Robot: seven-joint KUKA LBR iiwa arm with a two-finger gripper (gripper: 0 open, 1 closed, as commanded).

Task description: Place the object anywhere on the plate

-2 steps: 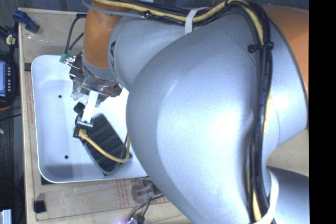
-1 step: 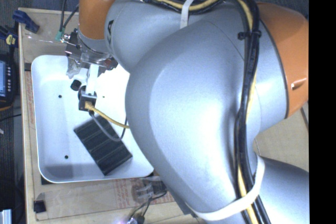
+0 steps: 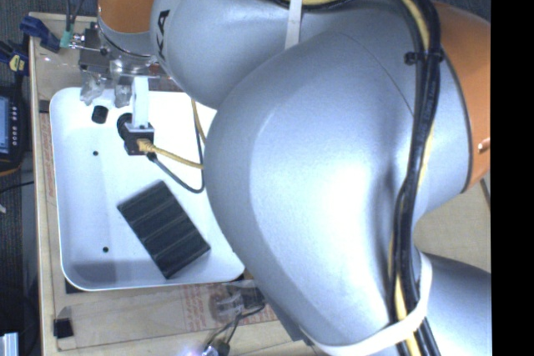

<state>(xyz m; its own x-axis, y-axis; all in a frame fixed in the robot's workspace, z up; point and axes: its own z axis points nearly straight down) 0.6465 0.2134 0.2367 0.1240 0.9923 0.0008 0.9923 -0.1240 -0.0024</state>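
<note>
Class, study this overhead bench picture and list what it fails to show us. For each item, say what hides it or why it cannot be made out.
- Plate: I cannot find it in the camera view; the grey arm covers most of the bench.
- Second bin: likewise behind the arm.
- White bin: its right part lies under the arm.
- Tool: finger position too small and cluttered to read.
- Dark ribbed object: identity unclear.

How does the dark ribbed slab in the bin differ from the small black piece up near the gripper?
The dark ribbed slab is far larger than the small black piece. The slab is a flat rectangle with grooves, lying at a diagonal; the piece looks like a compact, rounded lump with no visible ridges. The slab lies low in the white bin, clear of the gripper; the piece sits close beside it. Both are dark and rest on the bin floor.
</note>
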